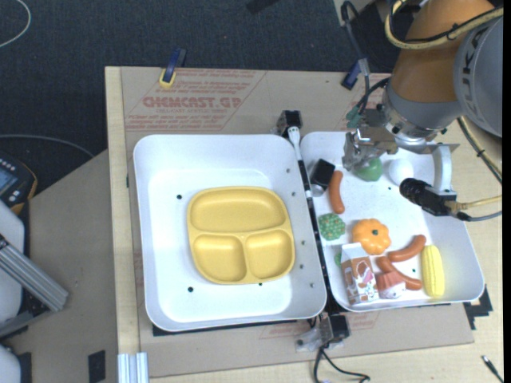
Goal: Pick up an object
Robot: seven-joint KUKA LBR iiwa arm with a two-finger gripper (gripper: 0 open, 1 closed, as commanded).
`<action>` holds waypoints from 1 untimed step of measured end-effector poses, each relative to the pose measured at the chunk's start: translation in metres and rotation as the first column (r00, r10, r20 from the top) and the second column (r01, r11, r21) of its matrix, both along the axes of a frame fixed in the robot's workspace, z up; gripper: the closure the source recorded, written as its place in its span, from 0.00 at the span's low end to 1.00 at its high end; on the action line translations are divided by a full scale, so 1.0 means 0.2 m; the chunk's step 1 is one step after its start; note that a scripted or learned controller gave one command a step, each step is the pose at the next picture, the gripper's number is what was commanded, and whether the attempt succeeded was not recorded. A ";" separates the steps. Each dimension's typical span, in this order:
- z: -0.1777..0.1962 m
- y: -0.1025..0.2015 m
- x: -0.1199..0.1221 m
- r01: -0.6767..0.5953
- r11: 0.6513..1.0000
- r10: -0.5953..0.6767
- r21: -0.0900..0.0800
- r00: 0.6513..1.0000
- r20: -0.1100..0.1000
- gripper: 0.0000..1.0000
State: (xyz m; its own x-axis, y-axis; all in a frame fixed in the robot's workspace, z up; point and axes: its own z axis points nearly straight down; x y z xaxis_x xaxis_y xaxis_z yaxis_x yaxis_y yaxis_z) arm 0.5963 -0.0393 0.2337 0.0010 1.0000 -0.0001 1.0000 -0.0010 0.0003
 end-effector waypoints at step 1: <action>-0.02 0.03 -0.05 -0.001 1.000 0.001 0.001 1.000 -0.004 1.00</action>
